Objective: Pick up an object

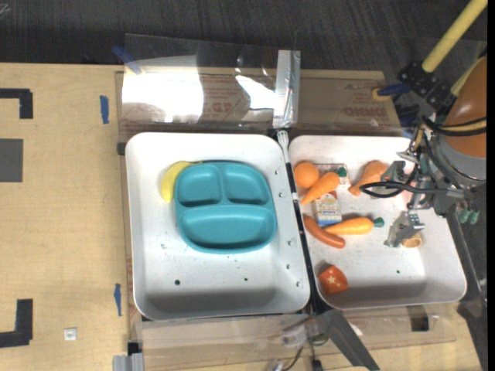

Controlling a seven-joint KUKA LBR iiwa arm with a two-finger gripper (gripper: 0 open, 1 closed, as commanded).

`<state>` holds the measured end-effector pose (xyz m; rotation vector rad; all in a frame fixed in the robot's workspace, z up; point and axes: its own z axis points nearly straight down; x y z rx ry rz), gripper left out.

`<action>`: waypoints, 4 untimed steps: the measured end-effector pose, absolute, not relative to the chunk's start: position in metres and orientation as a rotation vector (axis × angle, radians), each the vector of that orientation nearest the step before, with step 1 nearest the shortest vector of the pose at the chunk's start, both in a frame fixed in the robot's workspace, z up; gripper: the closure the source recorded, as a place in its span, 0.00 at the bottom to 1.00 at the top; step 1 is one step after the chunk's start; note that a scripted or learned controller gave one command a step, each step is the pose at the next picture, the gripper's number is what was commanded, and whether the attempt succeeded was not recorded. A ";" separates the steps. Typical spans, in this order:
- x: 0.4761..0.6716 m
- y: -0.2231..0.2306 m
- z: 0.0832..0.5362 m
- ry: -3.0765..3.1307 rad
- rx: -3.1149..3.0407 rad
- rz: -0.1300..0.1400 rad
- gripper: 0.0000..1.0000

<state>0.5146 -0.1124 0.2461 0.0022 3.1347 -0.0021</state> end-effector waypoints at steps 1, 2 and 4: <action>0.637 -0.121 0.150 3.144 -0.057 0.003 0.00; 0.569 -0.181 0.089 3.129 -0.130 -0.005 0.00; 0.570 -0.116 0.090 3.118 -0.265 0.000 0.00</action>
